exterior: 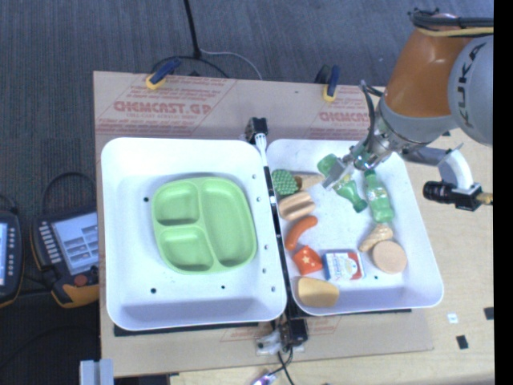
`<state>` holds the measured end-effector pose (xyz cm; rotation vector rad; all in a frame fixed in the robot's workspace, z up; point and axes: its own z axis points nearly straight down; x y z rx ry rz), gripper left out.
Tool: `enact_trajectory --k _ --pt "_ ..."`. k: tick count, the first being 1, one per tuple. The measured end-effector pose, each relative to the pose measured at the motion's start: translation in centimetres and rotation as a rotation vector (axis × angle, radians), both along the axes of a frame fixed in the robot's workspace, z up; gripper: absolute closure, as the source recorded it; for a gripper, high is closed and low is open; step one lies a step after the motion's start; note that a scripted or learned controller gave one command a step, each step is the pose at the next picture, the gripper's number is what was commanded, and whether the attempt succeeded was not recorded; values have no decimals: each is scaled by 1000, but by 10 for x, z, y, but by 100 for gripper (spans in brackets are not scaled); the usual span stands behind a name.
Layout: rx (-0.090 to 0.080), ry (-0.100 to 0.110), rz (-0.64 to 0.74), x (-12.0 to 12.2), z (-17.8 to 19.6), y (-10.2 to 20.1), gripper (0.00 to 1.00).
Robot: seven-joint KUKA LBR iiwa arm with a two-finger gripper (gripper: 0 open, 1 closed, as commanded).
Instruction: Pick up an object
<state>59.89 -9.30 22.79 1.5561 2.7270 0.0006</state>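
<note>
The right bin (pixel 417 291) holds several toy foods. At its back lie a green piece (pixel 327 165), a second green piece (pixel 351 193) and a green bottle-like item (pixel 379 200). My gripper (pixel 353 164) hangs low over the bin's back part, right beside the first green piece and above the others. Whether it touches any of them is hidden by the wrist. Further forward lie a hot dog (pixel 295 205), an orange-red sausage (pixel 300 229), a red item (pixel 307 259), a small carton (pixel 342 265), a yellow wedge (pixel 318 293) and a tan round disc (pixel 389 257).
The left bin (pixel 120 239) holds a green divided plate (pixel 203 223). A dark green textured ball (pixel 283 181) sits against the wall between the bins. A black clamp (pixel 257 128) stands at the back of that wall. The arm's orange band (pixel 429 70) looms over the back right corner.
</note>
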Motion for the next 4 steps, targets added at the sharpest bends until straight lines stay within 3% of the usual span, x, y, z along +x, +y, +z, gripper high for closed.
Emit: enact_trajectory --k 1,2,3,4 --pt "-1 2 28 -57 -8 -13 100" --pt "-1 1 28 -56 2 -13 100" --pt "0 2 165 -72 6 19 100" --pt "0 3 403 -66 -44 16 100"
